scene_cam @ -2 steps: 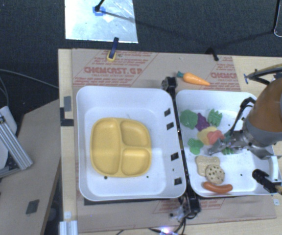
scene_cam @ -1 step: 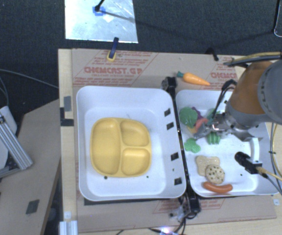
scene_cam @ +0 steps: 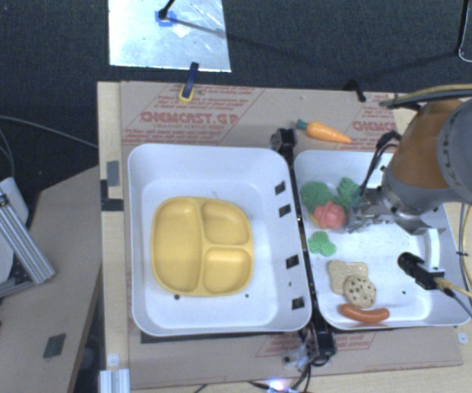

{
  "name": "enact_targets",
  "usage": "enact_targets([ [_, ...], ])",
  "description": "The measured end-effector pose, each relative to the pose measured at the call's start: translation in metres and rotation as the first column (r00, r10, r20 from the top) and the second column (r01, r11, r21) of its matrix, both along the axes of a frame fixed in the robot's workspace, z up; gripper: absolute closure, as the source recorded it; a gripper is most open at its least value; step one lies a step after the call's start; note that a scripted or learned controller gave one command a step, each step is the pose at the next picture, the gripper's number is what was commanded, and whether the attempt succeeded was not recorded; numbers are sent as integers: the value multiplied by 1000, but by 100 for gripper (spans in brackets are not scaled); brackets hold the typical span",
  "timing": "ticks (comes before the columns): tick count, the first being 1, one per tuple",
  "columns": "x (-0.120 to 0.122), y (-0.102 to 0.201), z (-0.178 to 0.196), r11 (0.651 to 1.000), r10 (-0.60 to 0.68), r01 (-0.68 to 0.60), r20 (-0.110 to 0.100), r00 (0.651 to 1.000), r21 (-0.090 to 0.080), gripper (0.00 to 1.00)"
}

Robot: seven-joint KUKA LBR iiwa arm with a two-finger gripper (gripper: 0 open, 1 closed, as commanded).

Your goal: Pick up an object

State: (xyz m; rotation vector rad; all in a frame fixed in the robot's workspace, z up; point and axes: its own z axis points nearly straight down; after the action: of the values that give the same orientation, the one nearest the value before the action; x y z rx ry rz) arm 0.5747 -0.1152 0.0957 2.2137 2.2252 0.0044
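Claw (scene_cam: 356, 218): low over the right bin (scene_cam: 408, 305), at its left-centre. Whether it is open or closed cannot be told from this angle. It sits just beside the pink toy (scene_cam: 329, 214), on that toy's right; contact cannot be confirmed, and nothing is seen gripped.

Right bin contents:
- pink toy, upper left part of the bin
- leafy green (scene_cam: 315, 193), touching the pink toy from above
- second green piece (scene_cam: 348, 189), just above the claw
- small green piece (scene_cam: 321, 243), below the pink toy
- toast (scene_cam: 344, 269) and cookie (scene_cam: 359, 290), overlapping, in the lower left part
- sausage (scene_cam: 365, 313), lying along the near wall

Left bin (scene_cam: 220, 155): one yellow plate (scene_cam: 201, 246) with three compartments, lying flat near the centre.

Outside the bins: a carrot (scene_cam: 324, 132) lies on the cardboard (scene_cam: 244, 109) just above the right bin. A blue and yellow item (scene_cam: 189, 83) rests at the cardboard's far edge. A silver sheet (scene_cam: 169, 23) lies beyond it on the dark floor.

Writing: the cardboard covering the worktop carries red print reading "CHEMCAST GP", repeated on the right, partly hidden by the arm.
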Motion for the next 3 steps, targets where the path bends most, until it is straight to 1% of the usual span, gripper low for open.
enact_targets([
  [1,-92,8,-12,1000,-8,8,-10,1000,2,100],
  [2,-87,8,-1,1000,-5,5,-1,1000,0,100],
  [3,-86,9,9,1000,-5,5,1,1000,1,100],
])
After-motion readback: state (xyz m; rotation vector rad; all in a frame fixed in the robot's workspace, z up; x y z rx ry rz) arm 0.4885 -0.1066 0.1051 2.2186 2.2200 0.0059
